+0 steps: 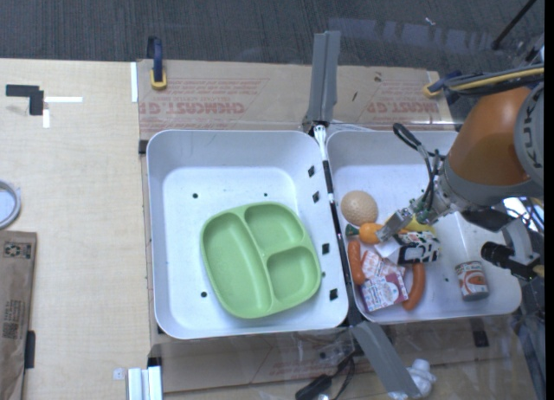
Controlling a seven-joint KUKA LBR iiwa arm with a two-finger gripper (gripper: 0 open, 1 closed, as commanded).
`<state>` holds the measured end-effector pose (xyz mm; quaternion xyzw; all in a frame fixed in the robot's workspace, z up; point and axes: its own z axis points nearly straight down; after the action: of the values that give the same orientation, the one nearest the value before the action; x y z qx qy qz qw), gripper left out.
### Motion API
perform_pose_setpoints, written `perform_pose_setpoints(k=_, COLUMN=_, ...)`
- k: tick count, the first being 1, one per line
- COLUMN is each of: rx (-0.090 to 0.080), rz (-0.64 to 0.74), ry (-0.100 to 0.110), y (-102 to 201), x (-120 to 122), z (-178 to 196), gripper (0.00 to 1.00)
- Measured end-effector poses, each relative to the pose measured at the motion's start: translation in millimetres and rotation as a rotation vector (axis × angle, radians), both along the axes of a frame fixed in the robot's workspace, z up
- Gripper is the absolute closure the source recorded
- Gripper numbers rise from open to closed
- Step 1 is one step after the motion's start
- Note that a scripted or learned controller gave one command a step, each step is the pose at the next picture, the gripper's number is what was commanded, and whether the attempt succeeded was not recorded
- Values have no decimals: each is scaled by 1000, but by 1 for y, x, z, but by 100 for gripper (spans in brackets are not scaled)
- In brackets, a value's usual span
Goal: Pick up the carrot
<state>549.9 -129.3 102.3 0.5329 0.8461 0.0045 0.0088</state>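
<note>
The carrot (pixel 354 261) is a long orange piece lying along the left wall of the right bin (pixel 381 151), partly under a red and white packet (pixel 382 286). My gripper (pixel 395 224) hangs over the middle of that bin, slanted down to the left. Its tip is next to a small orange ball (pixel 370 233) and above and to the right of the carrot. Nothing shows between it and the carrot.
A beige egg-like ball (pixel 359 207), a black and white toy (pixel 416 251), an orange-red sausage shape (pixel 418 287) and a small can (pixel 472 280) crowd the right bin. The left bin (pixel 173 216) holds a green divided plate (pixel 261 259).
</note>
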Motion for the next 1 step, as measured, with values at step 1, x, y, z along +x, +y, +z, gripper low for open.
perform_pose_setpoints(k=1, rx=-10, rz=62, ry=-4, y=22, x=20, z=0, gripper=0)
